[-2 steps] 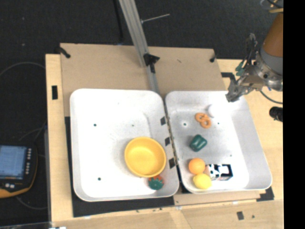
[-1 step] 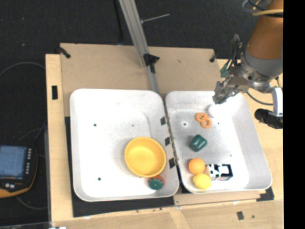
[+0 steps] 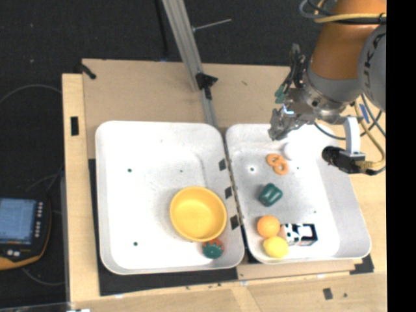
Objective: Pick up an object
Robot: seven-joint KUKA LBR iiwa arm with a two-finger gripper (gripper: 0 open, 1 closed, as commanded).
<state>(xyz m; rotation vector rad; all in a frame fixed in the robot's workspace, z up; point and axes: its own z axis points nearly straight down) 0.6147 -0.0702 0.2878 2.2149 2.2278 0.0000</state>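
Hand point(image 3: 281, 127) up over the right bin's point(image 3: 338, 200) far edge, open or closed too hard to tell, nothing picked yet, pretzel point(image 3: 278, 164) close by.

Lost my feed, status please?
Gripper above right bin's far edge, holding nothing visible. Pretzel-shaped orange piece nearest below. Nothing in the way.

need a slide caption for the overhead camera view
KUKA arm's gripper hovers at the far edge of the right bin above a pretzel; a yellow bowl sits in the left bin.
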